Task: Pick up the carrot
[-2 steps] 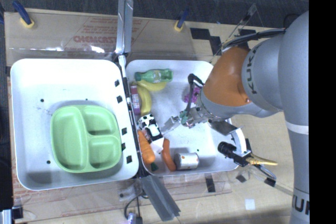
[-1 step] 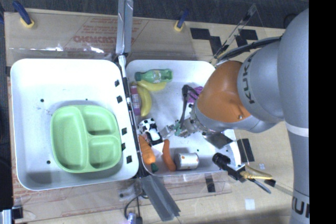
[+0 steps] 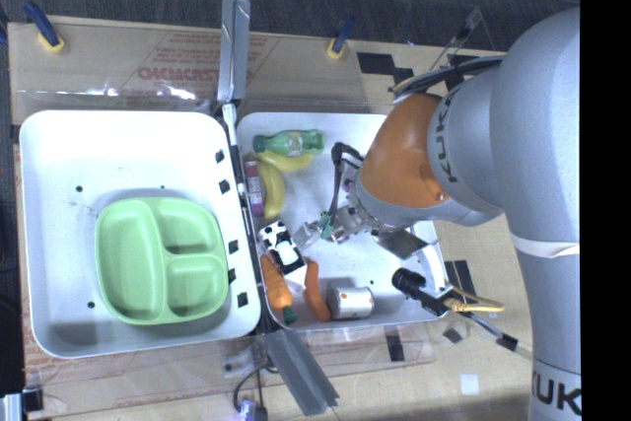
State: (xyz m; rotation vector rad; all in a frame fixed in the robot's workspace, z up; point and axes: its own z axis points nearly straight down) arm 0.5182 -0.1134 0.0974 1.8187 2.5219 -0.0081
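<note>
1. Eyes on the carrot, lying in the right bin, low in view, below and a touch left of the claw, close to the bin's near wall.
2. A second orange piece lies just to its left (carrot or not, I can't quite tell), angled toward the divider.
3. Handling call: it looks stiff, light and smooth, likely to roll or slip, so I'd pinch across the middle of its narrow body.
4. Tight neighbours: a silver can just right of the carrot, a black-and-white toy up and left of it, below-left of the claw.
5. The claw hovers above the clutter; whether it stands apart or together I cannot tell.
6. Further out: banana and green bottle up-left of the claw, green tray far left in the other bin.
</note>
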